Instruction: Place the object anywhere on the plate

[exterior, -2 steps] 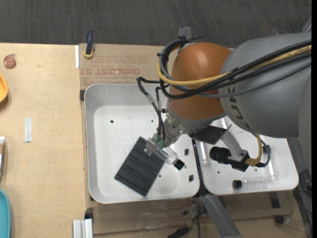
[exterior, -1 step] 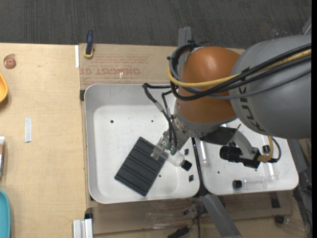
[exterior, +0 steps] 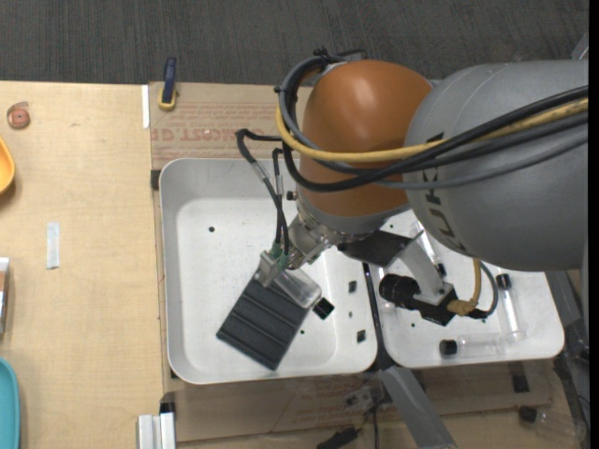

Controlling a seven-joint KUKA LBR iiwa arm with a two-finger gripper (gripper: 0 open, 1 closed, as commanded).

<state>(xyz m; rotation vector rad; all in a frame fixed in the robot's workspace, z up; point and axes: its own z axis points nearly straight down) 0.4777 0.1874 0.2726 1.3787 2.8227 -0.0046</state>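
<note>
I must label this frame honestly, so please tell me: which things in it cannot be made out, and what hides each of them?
- Gripper: in the camera view the arm's orange band covers most of it, so its state is unclear.
- Dark ribbed object in the left bin: whether it is held cannot be told.
- Right bin: largely hidden under the grey arm.
- Orange item and teal item: cut off by the left edge.

Glossy white plastic bin (exterior: 187, 279), ribbed matt black block (exterior: 262, 321), pale wood bench (exterior: 84, 185).
</note>
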